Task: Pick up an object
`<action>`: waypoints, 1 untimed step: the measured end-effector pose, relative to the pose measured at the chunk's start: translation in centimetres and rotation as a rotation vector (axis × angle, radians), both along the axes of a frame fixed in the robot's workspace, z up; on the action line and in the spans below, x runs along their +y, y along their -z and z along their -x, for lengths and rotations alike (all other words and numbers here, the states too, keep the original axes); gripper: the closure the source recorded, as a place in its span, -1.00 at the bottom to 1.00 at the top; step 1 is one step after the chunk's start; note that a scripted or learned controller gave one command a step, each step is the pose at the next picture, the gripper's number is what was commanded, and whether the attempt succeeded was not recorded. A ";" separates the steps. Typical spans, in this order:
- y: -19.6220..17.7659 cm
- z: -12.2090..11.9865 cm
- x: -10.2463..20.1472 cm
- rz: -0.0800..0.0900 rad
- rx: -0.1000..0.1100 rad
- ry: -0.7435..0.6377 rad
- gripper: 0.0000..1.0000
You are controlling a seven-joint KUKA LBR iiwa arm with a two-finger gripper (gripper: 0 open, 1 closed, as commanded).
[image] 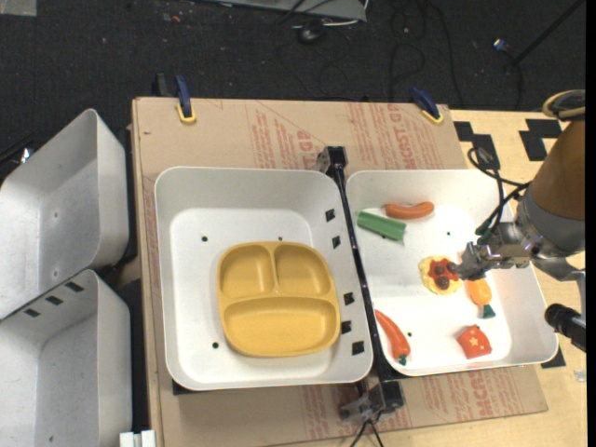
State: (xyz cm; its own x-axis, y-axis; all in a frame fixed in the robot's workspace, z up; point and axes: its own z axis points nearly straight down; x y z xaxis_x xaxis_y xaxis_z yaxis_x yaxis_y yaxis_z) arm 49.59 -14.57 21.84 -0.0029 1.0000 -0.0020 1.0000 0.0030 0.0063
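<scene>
End effector [458, 270] is seen low in the right white bin [521, 347], at a yellow-and-red toy [434, 274]; finger state cannot be told.

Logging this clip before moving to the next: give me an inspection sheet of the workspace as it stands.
Surface: two shallow white bins, left and right, on a brown cardboard-covered bench.
Job's things: right bin holds orange sausage, green block, yellow-and-red toy, orange carrot-like piece, red block, red-orange pepper.
Clutter: yellow compartment tray in left bin.
Grippers: gripper low at the yellow-and-red toy; grip unclear.
Cables: black cables by the arm.
Surroundings: dark floor, white tubs at left.
</scene>
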 end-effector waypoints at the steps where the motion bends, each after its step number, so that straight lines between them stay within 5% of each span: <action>1: -1.1 -0.3 4.9 -0.003 0.004 -0.005 1.00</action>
